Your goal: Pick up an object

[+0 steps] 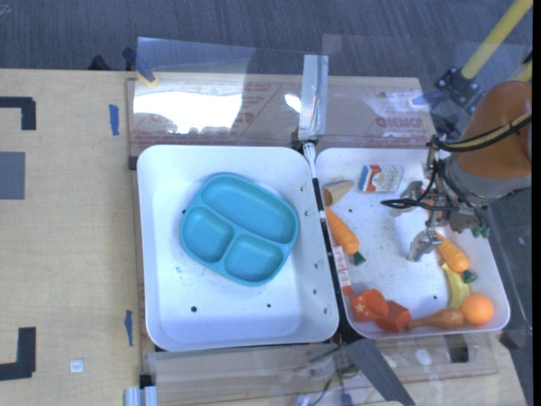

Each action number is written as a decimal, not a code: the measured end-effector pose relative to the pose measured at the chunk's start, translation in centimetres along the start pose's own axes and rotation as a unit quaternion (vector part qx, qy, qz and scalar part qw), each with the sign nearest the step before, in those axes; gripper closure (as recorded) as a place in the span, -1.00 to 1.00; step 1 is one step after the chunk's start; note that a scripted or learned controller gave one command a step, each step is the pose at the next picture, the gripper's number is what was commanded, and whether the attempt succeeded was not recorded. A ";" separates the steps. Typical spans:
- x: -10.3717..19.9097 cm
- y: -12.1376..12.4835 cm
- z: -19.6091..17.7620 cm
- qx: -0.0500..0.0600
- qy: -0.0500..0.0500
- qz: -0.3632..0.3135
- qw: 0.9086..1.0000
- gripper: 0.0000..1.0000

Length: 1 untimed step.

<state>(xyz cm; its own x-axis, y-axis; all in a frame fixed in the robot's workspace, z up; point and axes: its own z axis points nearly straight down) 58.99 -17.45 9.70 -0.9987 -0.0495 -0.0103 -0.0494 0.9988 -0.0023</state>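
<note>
While it hangs over the right bin [385, 326] | gripper [420, 245] (jaw gap unreadable) | carrot [454, 256] just beside it

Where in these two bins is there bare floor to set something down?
Left bin: bare floor around the blue divided plate, widest along the near edge. Right bin: a bare patch mid-floor, between the carrot and the gripper. Its near and right edges are crowded with toy food.

Even, bright overhead light, white glare on the clear plastic sheet [199, 104] at upper centre, soft shadows, slightly grainy.
</note>
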 end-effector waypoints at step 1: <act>-6.3 3.5 0.7 0.001 0.008 0.034 0.999 -1.00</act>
<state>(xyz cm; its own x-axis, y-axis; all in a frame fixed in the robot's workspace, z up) 65.16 -13.69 9.02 -0.9998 0.0176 0.0052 0.0176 0.9998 -0.0040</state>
